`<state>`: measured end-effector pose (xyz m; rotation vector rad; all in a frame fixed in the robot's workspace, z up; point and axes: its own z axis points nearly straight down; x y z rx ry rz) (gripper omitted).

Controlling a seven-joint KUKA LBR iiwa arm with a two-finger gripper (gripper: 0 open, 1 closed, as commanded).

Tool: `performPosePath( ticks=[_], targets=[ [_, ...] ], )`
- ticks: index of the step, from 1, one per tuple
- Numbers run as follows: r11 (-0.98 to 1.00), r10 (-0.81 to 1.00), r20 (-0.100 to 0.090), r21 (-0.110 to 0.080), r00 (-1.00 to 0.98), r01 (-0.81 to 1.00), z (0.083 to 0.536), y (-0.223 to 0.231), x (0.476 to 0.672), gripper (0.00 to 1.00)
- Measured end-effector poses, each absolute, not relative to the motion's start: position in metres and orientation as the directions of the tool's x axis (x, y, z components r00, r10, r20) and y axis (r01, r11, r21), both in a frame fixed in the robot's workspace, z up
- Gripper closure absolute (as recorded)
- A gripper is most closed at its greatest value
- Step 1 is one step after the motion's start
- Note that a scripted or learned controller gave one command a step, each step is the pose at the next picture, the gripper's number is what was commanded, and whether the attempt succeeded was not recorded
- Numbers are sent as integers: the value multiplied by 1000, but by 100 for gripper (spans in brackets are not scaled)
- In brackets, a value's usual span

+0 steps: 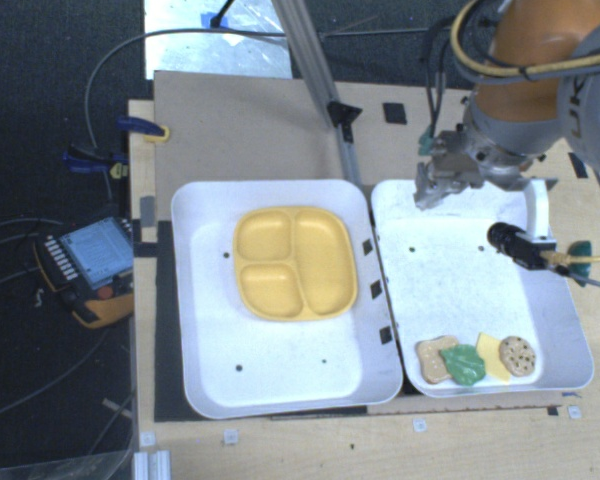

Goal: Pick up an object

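Note:
The toy food lies in the right bin at its near edge: a slice of toast, a green leafy piece, a yellow cheese wedge and a round cookie, all packed close together. My gripper hangs over the far left corner of that bin, well away from the food, with nothing seen between its fingers. The grey wrist and orange band rise behind it to the upper right.
The left bin carries a yellow divided plate with three compartments. A black cylindrical part with a cable sticks over the right bin's right side. A metal pole slants across the back.

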<state>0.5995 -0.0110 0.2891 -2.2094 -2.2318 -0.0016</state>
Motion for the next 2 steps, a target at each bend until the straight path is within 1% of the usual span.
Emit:
performPosePath(
  ticks=[1, 2],
  targets=[
    [8, 1000, 1, -1, -8, 1000, 271, 25, 585, 100],
    [10, 1000, 2, -2, -10, 1000, 261, 69, 566, 100]
  ],
)
